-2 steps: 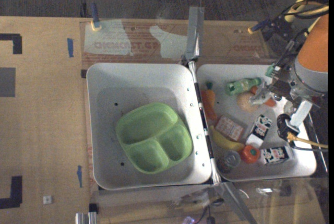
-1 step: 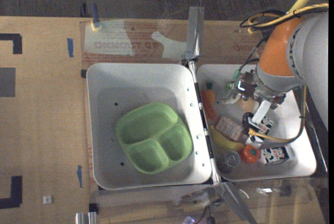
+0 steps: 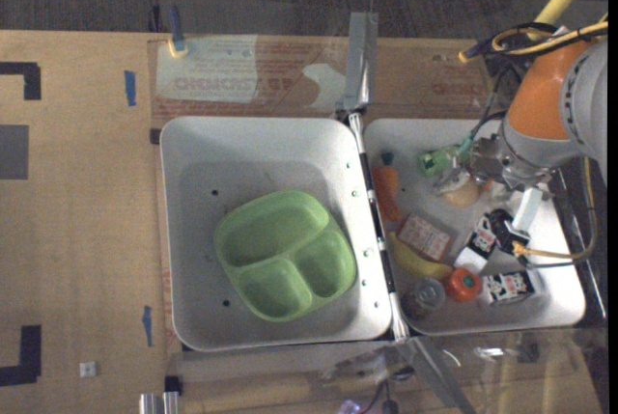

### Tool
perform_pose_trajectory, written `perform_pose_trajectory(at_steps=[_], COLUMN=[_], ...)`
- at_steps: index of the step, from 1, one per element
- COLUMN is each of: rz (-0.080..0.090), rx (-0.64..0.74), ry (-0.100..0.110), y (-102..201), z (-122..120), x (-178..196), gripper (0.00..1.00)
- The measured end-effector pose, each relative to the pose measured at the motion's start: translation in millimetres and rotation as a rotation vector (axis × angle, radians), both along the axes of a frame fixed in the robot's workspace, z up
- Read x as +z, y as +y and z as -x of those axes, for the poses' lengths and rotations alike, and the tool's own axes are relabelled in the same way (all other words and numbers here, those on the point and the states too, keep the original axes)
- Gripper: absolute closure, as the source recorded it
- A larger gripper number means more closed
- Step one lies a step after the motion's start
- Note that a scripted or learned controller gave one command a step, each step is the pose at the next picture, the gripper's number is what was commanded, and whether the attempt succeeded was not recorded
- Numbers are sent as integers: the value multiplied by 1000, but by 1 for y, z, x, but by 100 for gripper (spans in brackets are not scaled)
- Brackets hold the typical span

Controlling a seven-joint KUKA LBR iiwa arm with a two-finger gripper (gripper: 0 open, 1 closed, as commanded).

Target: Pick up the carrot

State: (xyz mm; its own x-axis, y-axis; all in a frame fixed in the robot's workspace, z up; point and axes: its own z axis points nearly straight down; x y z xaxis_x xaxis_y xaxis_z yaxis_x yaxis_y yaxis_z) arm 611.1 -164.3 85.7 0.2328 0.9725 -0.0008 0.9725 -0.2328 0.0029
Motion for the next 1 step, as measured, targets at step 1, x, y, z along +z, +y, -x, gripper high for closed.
perform_pose_trajectory(at_steps=[1], rz=[1], rx=[1], ry=[-3], y=[1], z=[-1], x=[11], gripper=[100])
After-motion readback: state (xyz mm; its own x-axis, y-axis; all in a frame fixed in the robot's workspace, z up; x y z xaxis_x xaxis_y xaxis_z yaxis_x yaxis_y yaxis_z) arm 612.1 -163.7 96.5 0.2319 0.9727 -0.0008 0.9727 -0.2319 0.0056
